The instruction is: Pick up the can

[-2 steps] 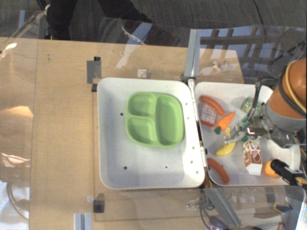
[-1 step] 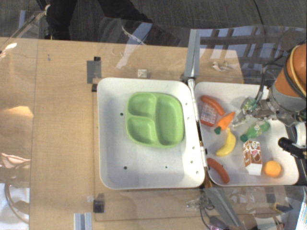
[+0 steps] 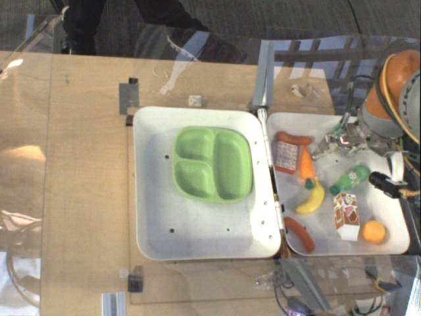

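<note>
Whether the jaws are released or clenched cannot be told: they sit in a tangle of metal parts and cables at the end of the arm, over the upper right part of the right bin, and nothing can be seen between them.

Just below and left of them lies a green bottle on its side. Below that stands a small milk carton, with an orange beside it in the bin's lower right corner.

The can lies well to the left of the jaws, near the bin's left wall. It seems to be on its side, red with a pale label facing up. A sausage touches or nearly touches its upper edge, and a carrot lies just beside it on the right. A banana is below the carrot, and a second sausage lies at the lower left. The left bin on the desk holds a green divided plate.

The step in hand looks like the approach, with the can not yet reached. The next move calls for travel leftward across the bin. Then comes a descent with the jaws set across the can's narrow width, clear of the sausage and carrot crowding it.
</note>
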You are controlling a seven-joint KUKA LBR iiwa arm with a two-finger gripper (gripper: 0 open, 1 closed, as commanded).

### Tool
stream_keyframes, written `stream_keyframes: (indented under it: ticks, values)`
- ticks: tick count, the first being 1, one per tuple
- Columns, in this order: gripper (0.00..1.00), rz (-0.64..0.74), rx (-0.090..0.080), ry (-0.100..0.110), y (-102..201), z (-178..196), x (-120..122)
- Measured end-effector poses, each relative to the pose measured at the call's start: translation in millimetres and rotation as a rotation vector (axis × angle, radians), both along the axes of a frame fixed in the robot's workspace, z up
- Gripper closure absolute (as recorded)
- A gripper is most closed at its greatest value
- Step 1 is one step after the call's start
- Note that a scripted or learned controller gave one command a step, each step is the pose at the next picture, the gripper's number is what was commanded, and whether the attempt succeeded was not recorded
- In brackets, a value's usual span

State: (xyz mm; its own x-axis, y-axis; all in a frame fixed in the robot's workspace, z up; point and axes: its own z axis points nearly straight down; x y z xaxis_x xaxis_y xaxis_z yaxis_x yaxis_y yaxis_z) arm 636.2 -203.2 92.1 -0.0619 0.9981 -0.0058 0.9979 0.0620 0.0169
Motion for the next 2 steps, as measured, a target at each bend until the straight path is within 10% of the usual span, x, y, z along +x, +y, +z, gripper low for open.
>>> stream_keyframes:
  ticks: [1, 2]
  values:
    - [0.00, 0.221, -0.006, 0.017, 17, -1, 33]
    - [0.00, 0.198, -0.004, 0.003, -4, 0, -8]
